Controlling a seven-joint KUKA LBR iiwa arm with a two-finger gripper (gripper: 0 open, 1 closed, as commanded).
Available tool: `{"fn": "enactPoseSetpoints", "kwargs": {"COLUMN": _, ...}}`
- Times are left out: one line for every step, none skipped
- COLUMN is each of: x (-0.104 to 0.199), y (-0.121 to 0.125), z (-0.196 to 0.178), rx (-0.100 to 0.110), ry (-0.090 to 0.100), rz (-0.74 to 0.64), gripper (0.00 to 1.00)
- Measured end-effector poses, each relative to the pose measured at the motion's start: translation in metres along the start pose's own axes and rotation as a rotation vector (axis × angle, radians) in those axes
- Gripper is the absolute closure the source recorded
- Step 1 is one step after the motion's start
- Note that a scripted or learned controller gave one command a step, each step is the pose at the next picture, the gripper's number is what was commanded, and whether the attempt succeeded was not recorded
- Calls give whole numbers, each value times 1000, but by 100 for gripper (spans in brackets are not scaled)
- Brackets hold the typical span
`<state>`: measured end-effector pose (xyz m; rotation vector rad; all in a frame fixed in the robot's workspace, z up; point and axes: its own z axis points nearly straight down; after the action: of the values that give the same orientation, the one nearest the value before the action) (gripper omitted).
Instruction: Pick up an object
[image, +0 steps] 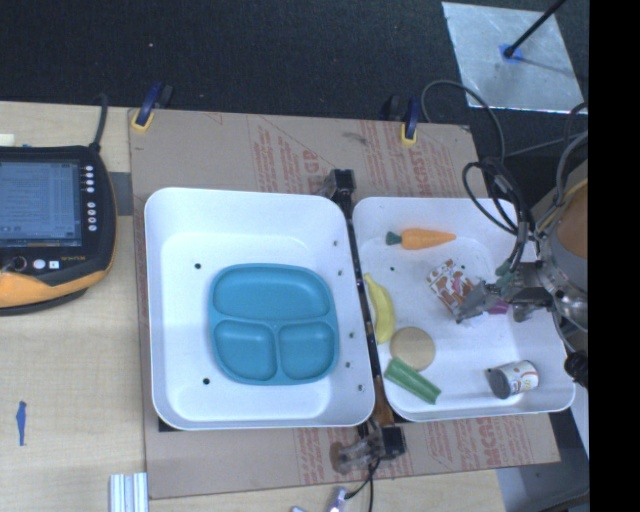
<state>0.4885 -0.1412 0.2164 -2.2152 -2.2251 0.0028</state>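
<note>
Snack packet (449, 281) | right bin (530, 400), just left of gripper (478, 303) | long axis up-down, tilted | finger gap: cannot tell | not held

A blue divided plate (272, 322) lies in the left white bin (170, 300). A teach pendant (50, 225) rests at the bench's left edge on bare wood.

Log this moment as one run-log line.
arm: in from right | gripper: low in right bin, beside patterned packet | held: nothing seen | carrot, banana, blue tray: untouched
</note>
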Motion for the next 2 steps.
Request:
{"fn": "enactPoseSetpoints", "kwargs": {"x": 16, "y": 58, "z": 101, "rx": -15, "ry": -6, "rz": -2, "gripper": 0}}
{"fn": "enactPoseSetpoints", "kwargs": {"x": 0, "y": 149, "z": 123, "rx": -2, "ry": -1, "rz": 1, "gripper": 0}}
